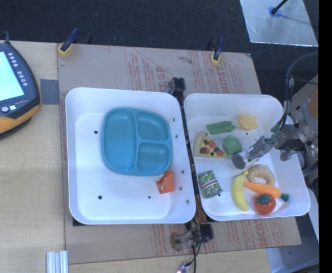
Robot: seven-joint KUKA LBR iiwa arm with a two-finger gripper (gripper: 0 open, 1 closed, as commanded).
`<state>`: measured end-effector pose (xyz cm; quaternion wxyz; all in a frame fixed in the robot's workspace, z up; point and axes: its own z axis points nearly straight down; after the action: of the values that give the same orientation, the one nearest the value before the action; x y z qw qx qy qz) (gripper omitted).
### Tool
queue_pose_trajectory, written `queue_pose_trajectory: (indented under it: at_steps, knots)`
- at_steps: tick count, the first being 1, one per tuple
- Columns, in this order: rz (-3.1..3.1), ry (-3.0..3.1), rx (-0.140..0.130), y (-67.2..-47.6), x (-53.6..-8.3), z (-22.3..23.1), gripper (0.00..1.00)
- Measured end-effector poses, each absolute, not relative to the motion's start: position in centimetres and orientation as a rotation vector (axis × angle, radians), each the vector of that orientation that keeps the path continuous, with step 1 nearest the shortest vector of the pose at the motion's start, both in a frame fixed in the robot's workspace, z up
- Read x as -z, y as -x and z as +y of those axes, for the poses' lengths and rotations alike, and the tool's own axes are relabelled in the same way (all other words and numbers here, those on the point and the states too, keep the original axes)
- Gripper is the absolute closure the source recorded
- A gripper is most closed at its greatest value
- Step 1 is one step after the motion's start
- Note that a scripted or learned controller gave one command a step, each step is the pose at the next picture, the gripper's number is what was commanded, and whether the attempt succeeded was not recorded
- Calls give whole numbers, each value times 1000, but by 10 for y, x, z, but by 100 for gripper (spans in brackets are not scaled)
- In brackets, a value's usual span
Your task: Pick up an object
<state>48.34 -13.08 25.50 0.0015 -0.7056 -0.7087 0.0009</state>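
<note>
- The grey two-finger gripper (247,156) reaches in from the right and sits low inside the right white bin (268,102); I cannot tell whether its jaws are open or closed, and nothing is visibly between them.
- Just left of the jaws lies a round green toy vegetable (231,144), with a toy pizza slice (208,146) beside that.
- Above them rest a long green toy pod (219,127) and a small yellow toy piece (247,121).
- Below the jaws sit a tan toy croissant (261,173), an orange toy carrot (264,189), a yellow toy banana (239,192), a red toy tomato (264,204) and a small green-striped can (209,183).
- The left white bin (86,209) holds a blue divided plastic plate (136,140) and a small orange block (166,182).
- On the tabletop (24,175), far left, lies a tablet in an orange case (4,90).
- Judging by this, the pick is not yet done: every object rests in a bin, and grasping and lifting remain.
</note>
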Motion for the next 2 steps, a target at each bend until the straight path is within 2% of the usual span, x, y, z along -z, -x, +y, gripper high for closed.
queue_pose_trajectory:
  at_steps: [1,2]
  knots:
    - [-2224,2212,-5,-475,-91,-140,0]
    - [-2230,2208,-7,-475,-101,-142,100]
